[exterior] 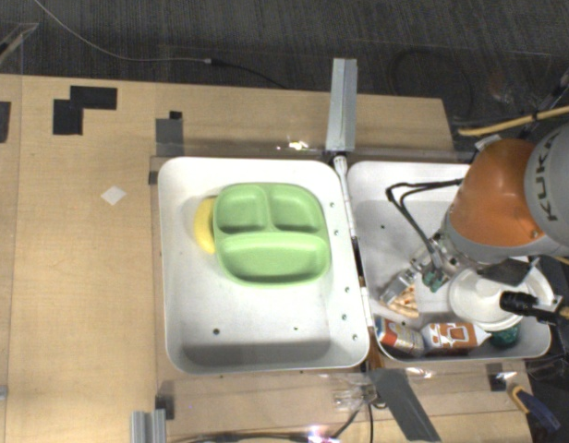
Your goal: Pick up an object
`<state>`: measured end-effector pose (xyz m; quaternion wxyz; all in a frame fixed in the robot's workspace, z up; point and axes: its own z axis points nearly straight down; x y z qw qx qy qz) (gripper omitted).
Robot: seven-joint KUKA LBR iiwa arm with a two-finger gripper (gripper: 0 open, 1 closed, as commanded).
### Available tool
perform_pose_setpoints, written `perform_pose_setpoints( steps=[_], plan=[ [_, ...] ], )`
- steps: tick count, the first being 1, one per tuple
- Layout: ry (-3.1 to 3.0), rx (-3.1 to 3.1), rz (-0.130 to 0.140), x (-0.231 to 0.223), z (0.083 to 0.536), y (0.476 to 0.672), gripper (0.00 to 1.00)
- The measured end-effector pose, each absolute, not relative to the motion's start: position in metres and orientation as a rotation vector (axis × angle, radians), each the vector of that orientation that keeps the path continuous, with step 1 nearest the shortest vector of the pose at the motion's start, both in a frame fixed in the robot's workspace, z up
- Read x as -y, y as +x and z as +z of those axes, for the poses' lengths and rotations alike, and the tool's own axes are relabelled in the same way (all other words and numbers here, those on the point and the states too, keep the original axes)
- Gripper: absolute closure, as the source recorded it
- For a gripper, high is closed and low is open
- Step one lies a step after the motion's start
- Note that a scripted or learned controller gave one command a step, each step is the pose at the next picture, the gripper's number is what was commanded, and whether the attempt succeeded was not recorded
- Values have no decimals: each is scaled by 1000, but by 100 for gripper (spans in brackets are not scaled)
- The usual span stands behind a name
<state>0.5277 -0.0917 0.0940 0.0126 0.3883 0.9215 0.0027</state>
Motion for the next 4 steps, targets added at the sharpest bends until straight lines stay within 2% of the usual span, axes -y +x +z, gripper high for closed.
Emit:
perform_pose_setpoints(
  steps=[1,2,3,4],
  plan=[
    [1274,-2838,16,97,94,497,0],
    [892,-2999,4,92,89,556,0],
    [247,-3123,1,123,196,576,0],
    [-229,-3121,-2,145,255,588,0]
  ],
)
